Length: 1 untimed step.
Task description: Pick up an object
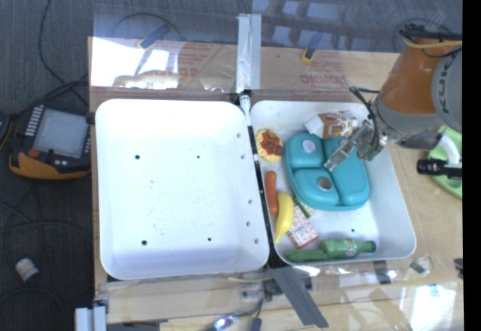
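Grey two-finger gripper (340, 157), fingers seemingly open, hovers over the teal plastic container (328, 171) directly beneath it, apparently mid-approach, needing descent and closure next.

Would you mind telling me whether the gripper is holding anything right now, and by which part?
It cannot be told: the gripper is low over the teal plastic container, but a hold on it is not visible.

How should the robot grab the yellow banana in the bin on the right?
Grip the banana across its narrow middle, coming straight down from above. It lies flat and runs roughly top to bottom in the view, so its slim width looks easiest to span. The carrot lies close on its left and a small red-and-white packet on its right, so a steep approach is probably safest.
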Each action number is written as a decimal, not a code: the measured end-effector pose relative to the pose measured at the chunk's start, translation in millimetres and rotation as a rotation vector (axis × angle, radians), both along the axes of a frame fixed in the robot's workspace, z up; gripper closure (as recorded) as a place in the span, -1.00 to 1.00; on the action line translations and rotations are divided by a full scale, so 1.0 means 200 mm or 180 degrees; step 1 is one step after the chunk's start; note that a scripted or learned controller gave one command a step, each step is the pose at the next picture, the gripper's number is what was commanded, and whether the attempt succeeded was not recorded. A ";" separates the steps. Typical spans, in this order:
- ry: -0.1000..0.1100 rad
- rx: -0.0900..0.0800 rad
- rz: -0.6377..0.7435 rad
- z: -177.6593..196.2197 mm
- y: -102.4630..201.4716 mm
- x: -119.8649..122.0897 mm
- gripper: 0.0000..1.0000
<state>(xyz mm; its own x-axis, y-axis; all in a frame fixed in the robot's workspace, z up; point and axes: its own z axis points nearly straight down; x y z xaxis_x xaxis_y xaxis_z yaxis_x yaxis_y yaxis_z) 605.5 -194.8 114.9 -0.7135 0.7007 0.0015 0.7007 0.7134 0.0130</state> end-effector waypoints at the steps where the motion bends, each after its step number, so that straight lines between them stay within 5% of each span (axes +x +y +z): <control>1: 0.0025 -0.0038 -0.0927 0.33 -0.12 0.10 1.00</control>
